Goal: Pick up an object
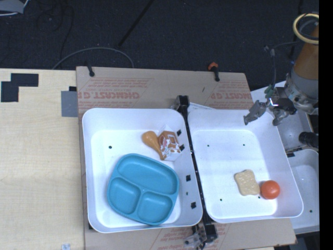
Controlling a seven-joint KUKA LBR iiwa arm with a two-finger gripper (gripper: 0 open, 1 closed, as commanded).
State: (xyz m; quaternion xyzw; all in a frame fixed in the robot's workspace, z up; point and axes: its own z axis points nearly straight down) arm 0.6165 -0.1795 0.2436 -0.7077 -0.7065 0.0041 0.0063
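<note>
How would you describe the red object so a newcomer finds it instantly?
Look in the right bin, the one nearer the arm, at its front right corner. The small red-orange ball sits there touching a tan cracker-shaped piece; it is the round, bright one, its neighbour flat and pale.

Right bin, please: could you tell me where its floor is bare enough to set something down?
The right bin has bare floor across its far and left parts, up to the divider. Its near right corner is crowded: the tan biscuit touches the red ball. The gripper hangs over the far right rim.
</note>
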